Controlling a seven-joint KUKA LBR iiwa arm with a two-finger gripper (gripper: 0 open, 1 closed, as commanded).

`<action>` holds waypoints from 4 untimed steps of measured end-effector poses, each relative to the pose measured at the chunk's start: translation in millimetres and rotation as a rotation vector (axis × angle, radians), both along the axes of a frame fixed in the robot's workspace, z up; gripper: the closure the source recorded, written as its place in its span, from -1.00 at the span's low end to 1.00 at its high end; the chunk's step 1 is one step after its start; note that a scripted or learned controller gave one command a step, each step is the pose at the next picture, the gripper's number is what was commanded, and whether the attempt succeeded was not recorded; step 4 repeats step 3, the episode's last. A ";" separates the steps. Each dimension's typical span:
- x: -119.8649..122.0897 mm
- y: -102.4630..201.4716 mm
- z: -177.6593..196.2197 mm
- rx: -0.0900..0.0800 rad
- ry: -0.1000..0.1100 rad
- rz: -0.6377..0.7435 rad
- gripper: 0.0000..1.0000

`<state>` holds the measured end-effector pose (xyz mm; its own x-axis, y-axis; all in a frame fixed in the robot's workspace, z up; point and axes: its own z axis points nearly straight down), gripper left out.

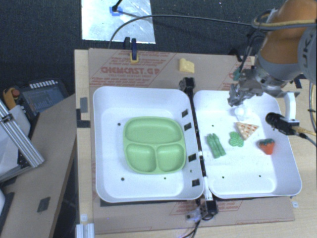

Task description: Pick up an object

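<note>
Gripper point(238, 101) above small white object point(240, 113), pale, rounded.

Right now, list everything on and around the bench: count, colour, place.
White bins: 2, side by side; left bin, right bin.
Divided plate: 1, light green, middle of the left bin.
Asparagus toy: 1, green, left part of the right bin.
Broccoli-like toy: 1, green, right bin centre.
Pizza slice toy: 1, tan, beside the broccoli-like toy.
Strawberry-like toy: 1, red with green top, right side of the right bin.
White object: 1, right bin, under the gripper.
Cheese-like piece: 1, yellow, on the cardboard behind the bins.
Metal sheet: 1, silver, far left.
Arm: 1, grey and orange, from the right.
Gripper: 1, above the right bin's far edge.
</note>
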<state>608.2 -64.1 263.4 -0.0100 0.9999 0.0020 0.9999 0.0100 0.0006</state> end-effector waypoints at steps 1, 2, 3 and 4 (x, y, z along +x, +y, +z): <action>-2.0 49.1 0.6 0.000 0.000 0.000 1.00; -12.1 108.6 -10.7 0.000 0.001 0.000 1.00; -4.3 162.5 -16.2 0.000 -0.002 0.000 1.00; -4.3 162.5 -16.2 0.000 -0.002 0.000 1.00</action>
